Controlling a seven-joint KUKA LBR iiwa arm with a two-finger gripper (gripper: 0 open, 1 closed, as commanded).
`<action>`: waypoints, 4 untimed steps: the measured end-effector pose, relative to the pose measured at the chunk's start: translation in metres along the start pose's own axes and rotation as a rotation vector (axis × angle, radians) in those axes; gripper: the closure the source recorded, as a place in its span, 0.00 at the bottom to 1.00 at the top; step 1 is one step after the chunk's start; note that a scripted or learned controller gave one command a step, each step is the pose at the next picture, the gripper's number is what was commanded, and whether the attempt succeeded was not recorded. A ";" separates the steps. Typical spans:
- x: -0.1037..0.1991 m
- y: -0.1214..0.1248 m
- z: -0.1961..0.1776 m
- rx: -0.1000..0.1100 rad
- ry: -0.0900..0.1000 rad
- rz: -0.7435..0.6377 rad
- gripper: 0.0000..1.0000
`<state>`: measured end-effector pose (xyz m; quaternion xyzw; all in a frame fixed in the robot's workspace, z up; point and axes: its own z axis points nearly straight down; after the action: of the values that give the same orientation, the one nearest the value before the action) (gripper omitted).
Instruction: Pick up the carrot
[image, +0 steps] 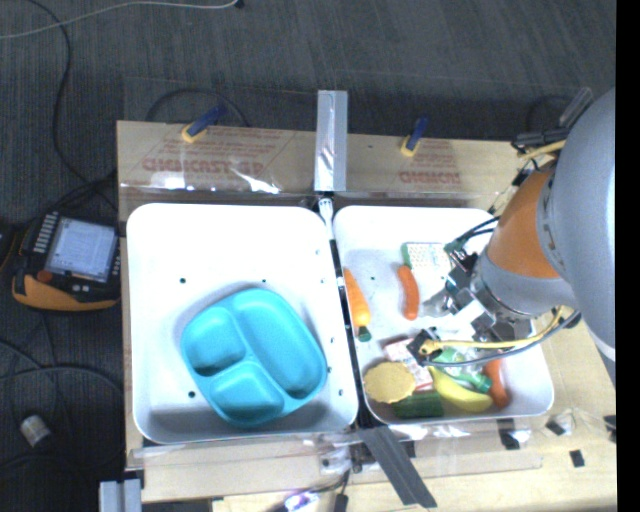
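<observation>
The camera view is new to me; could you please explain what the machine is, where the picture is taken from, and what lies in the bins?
One camera, fixed above the bench, looks down at a slant. The grey and orange machine reaching in from the right is a robot arm; its gripper hangs over the right bin. That bin holds the carrot by its left wall, a red sausage and a banana. The left bin holds a blue divided plate. The carrot is not held.
</observation>
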<state>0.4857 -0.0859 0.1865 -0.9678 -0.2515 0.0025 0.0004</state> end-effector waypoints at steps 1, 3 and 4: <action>0.000 0.000 -0.008 0.001 -0.005 -0.001 1.00; 0.007 -0.004 -0.046 -0.003 -0.001 0.306 0.00; -0.002 0.095 -0.113 -0.003 -0.001 0.291 0.00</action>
<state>0.5305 -0.1702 0.2995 -0.9941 -0.1084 0.0025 -0.0013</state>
